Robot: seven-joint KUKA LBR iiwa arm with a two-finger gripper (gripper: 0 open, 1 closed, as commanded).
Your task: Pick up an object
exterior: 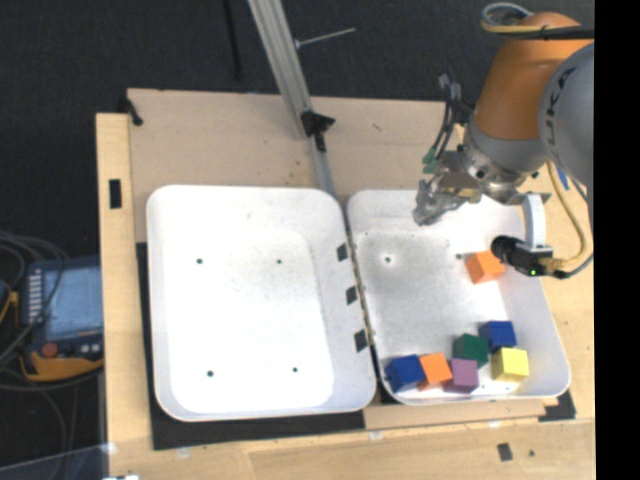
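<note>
Wooden bench [220, 138] carries two white bins [245, 298] — side by side.

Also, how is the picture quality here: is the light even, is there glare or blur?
Camera view: even light, soft overall; the left bin is nearly washed out white; the gripper is slightly blurred and casts a faint shadow on the right bin; the cubes stay readable.

Light wood bench [220, 138] on dark carpeted floor [100, 28]. Slanted metal rail [285, 63] rises from bench's back middle. Left of the bench: handheld control pendant [62, 318] with lit screen, cables [15, 268] beside it. Lighting even, soft shadows.
</note>
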